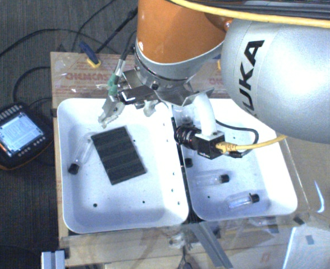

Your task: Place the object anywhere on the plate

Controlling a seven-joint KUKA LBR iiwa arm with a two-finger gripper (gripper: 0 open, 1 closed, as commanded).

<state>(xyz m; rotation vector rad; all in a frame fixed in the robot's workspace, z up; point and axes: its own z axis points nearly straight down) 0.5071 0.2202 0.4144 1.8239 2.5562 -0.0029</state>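
A black ridged plate (pixel 118 154) lies flat in the left bin (pixel 125 206), turned slightly askew. Left of it rests a clear vial with a black cap (pixel 78 157), its cap pointing to the near left. My gripper (pixel 128 112) hangs over the far side of the left bin, just beyond the plate's far edge. Its two fingers stand apart, open, and nothing shows between them. The vial is well to the left of the gripper and nearer the camera.
The right bin (pixel 277 200) holds two more clear capped vials (pixel 216 179) (pixel 242 199). A black camera unit with a yellow cable (pixel 205 142) hangs off the wrist over the divide between the bins. A teach pendant (pixel 13 132) lies on the floor to the left.
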